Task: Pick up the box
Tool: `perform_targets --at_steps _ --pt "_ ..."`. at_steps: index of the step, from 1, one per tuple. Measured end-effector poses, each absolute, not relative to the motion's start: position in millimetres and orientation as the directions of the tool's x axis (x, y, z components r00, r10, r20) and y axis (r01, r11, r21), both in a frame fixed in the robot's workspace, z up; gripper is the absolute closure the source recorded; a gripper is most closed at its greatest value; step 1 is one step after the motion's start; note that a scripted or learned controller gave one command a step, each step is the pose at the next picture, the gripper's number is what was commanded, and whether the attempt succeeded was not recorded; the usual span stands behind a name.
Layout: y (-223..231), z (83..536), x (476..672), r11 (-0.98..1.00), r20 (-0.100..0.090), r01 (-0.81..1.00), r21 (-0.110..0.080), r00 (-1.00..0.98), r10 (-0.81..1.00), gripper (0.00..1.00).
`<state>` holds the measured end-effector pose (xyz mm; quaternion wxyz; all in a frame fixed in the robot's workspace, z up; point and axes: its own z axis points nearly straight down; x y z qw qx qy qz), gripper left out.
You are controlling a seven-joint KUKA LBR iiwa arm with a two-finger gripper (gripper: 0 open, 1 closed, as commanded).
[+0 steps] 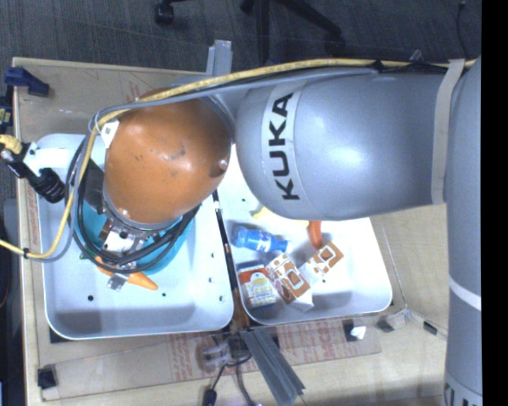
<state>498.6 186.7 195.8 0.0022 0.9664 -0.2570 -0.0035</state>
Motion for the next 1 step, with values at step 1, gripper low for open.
perform_targets --at_steps 1 --pt "178.9 157.2 484.3 -0.962 -0.007 -0.273 0.005 0.962 -0.273 1.00"
